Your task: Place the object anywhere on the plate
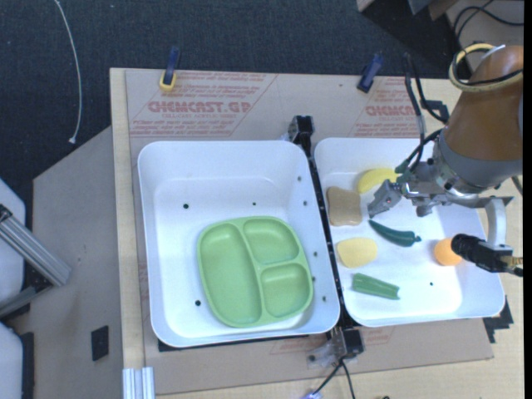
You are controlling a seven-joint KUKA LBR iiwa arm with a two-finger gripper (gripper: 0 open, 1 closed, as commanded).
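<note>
A green three-compartment plate [250, 269] is lying in the left bin [158, 169], while the gripper [384, 199] is hovering over the right bin [465, 302], its fingers parted and gripping nothing. Toy foods are crowding around it: a yellow piece [376, 179] at its 12 o'clock, a tan bread-like piece [343, 206] at 9, a dark green pepper [394, 233] just below at 5, a pale yellow piece [357, 252] and a green pod [375, 287] at 6, an orange ball [446, 252] at 4.
</note>
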